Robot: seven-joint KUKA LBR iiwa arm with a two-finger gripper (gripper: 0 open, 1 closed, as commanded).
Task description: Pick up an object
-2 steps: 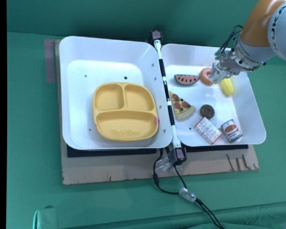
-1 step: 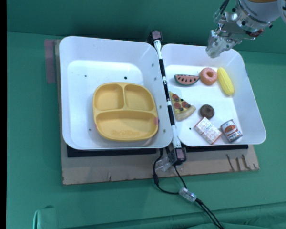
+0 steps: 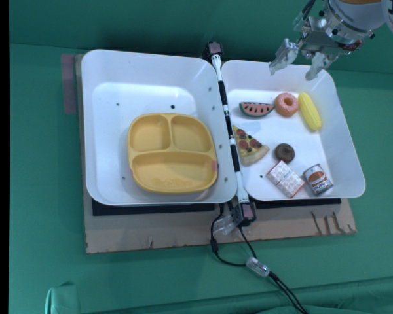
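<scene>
My gripper [image 3: 299, 60] hangs open above the far edge of the right bin [image 3: 346, 150], with nothing between its fingers. Below it in that bin lie a watermelon slice [image 3: 257, 108], a pink-glazed donut [image 3: 287, 103] and a yellow corn cob [image 3: 309, 110]. Nearer the front are a pizza slice [image 3: 248, 145], a chocolate donut [image 3: 284, 152], a small red-and-white carton [image 3: 285, 178] and a small can [image 3: 318, 179]. The gripper is raised well above all of them.
The left bin [image 3: 105, 90] holds a yellow divided plate [image 3: 172, 153]. A black-and-white bar [image 3: 224, 110] runs between the bins. Cables [image 3: 249, 257] trail off the front of the cardboard base [image 3: 150, 231]. Green cloth surrounds the bench.
</scene>
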